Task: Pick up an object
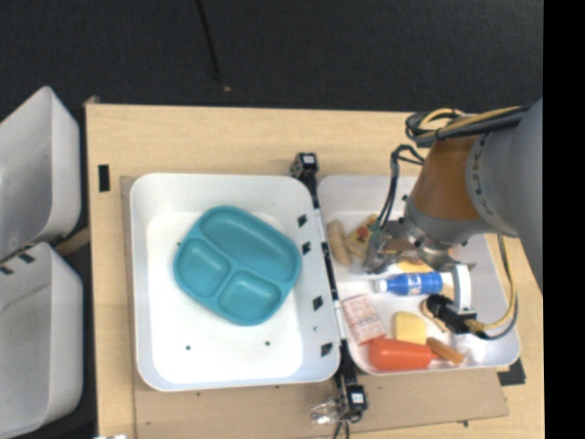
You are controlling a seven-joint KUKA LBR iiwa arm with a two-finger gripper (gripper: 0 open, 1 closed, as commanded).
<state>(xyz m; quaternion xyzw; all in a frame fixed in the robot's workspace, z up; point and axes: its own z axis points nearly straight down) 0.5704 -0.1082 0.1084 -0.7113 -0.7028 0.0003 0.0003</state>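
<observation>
Across the middle of the frame a pale wooden bench (pixel 110 263) carries 2 shallow white bins side by side, with dark carpet-like floor beyond its top edge and 2 white moulded shapes (pixel 32 245) at the far left. Lying in the left bin (pixel 146 337) is a teal divided plate (pixel 238 263) with 3 compartments.

At the right, the right bin (pixel 352 190) holds a clutter of small items: a white bottle with a blue label (pixel 416 284) lying on its side, long axis running left to right; a small pink-and-white packet (pixel 360 317); a yellow block (pixel 410 326); and an orange-red piece (pixel 399 356) along the bottom wall, also lying left to right. Print on the label and packet is too small to read.

Reaching in from the right, the grey arm with its orange band (pixel 443 186) sets the gripper (pixel 384 250) low among the items in the bin's upper half, just above the bottle. Whether the jaws are wide, narrow or holding anything, I cannot tell.
</observation>
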